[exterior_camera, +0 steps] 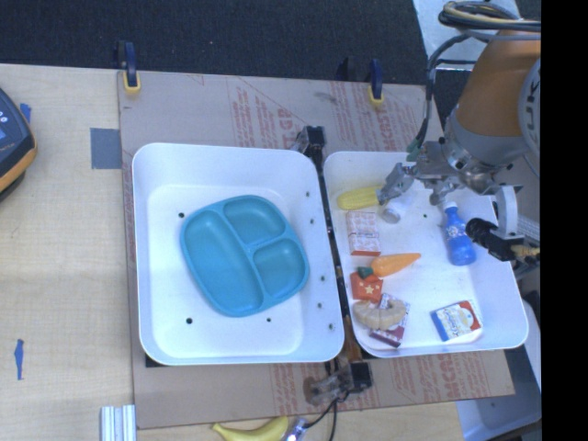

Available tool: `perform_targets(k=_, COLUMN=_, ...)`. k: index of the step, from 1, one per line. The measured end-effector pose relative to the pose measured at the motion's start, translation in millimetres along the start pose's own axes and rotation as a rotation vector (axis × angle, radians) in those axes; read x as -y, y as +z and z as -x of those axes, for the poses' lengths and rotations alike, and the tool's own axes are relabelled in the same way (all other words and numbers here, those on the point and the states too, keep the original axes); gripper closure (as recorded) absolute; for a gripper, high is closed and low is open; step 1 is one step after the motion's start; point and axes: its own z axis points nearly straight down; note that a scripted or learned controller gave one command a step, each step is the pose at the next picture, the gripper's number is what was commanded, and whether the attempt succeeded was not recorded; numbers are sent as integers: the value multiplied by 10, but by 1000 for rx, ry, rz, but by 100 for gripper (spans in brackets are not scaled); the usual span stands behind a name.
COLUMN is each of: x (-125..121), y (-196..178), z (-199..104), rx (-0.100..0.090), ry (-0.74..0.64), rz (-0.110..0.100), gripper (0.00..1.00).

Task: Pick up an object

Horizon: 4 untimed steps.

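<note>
My gripper point(397, 191) hangs over the back of the right bin point(501, 333), just right of a yellow corn-like piece point(357, 197). Below it lie a small pale packet point(364, 233), an orange carrot point(397, 264), a red box point(367, 287) and a beige lumpy item point(379, 314). A blue bottle point(457, 238) lies to the gripper's right, under the wrist. A red and white carton point(457, 322) rests near the bin's front right corner. I see nothing held in the gripper.
The left bin point(156, 329) holds a blue divided plate point(243, 254). Clamps point(130, 65) sit at the bench's back edge. A yellow banana point(253, 428) lies in front of the bins. A dark device point(9, 141) sits at the far left.
</note>
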Motion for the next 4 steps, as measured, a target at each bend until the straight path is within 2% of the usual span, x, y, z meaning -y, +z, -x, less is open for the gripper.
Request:
perform_targets(k=1, x=-347, y=616, z=-74, rx=2, ry=-1, rz=0, gripper=0)
perform_targets(k=2, x=-505, y=803, z=-71, rx=5, ry=-1, rz=18, gripper=0)
perform_targets(k=4, x=-579, y=877, z=-113, rx=8, ry=-2, rz=24, gripper=0)
